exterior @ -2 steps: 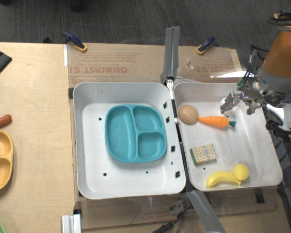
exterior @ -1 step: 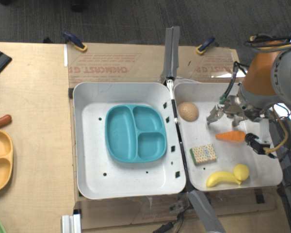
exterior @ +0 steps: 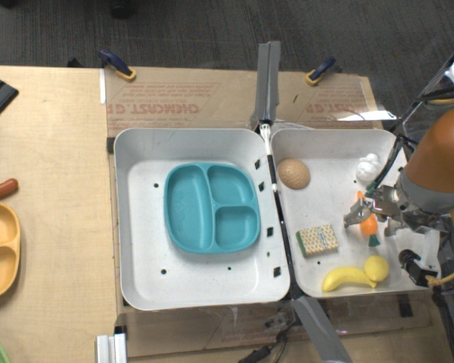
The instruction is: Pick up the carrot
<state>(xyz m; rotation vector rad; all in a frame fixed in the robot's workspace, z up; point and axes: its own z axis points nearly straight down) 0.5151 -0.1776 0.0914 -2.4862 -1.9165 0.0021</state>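
The carrot (exterior: 369,225) is small and orange with a green tip. It lies in the right bin (exterior: 329,150), near that bin's right side. My gripper (exterior: 361,215) is low over the carrot and covers its middle, so orange shows both above and below the grey metal. The arm with its orange band (exterior: 437,157) reaches in from the right, above the bin's right wall.
A brown round item (exterior: 293,174), a white item (exterior: 368,166), a patterned block (exterior: 318,240), a banana (exterior: 345,279) and a lemon (exterior: 376,267) share the right bin. The left bin (exterior: 136,225) holds a teal divided plate (exterior: 211,207).
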